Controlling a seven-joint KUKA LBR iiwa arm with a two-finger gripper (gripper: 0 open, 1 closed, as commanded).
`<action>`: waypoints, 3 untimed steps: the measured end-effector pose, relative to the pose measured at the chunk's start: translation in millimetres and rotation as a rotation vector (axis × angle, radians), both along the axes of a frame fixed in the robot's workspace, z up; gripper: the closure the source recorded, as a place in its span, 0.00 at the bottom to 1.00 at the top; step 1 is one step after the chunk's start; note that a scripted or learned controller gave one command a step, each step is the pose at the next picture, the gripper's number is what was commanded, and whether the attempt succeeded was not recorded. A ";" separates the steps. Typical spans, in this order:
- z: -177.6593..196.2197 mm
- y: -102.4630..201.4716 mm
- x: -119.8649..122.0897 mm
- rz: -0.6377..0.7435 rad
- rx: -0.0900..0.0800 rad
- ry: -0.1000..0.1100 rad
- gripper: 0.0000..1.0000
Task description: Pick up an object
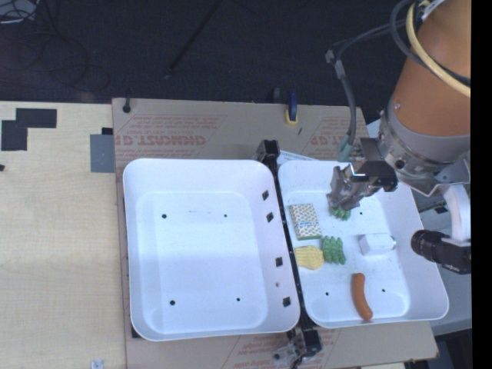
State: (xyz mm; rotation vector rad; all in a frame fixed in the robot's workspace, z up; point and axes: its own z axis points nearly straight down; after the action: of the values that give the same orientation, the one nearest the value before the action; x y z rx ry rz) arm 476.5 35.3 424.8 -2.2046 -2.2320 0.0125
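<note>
Gripper [344, 203] sits low over the far part of the right bin [419, 302], its dark body covering most of a small green object [341, 214] that peeks out at its near edge. You cannot tell from this slanted view whether the jaws are spread or closed, nor whether the green piece is between them or only beside them; treat it as not grasped until a lift proves otherwise.

Candidates in the right bin: patterned box [304, 220] just left of the gripper; yellow corn-like piece [309, 257] nearer, close to the divider; green cluster [333, 249] touching or almost touching the corn's right side; white block [376, 244] right of that; orange sausage-shaped piece [361, 296] nearest of all, well apart from the rest. Left bin [146, 314] holds nothing to aim at.

Judgement: the step in hand is the descent and close on the small green piece. To do it well, centre the jaws on that piece before closing, since it lies off toward the near side of the gripper. Keep clear of the patterned box, which could be nudged. Close fully, then lift straight up and check that the green piece rises with it.
</note>
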 end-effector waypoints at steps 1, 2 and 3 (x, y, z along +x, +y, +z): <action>40.9 42.3 23.7 -0.009 0.003 -0.010 1.00; 48.4 42.1 22.8 -0.005 0.001 -0.003 1.00; 57.6 42.8 23.0 0.003 0.001 0.001 1.00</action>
State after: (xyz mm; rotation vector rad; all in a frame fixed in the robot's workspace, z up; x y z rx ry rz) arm 499.5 78.1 482.4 -2.2011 -2.2341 0.0125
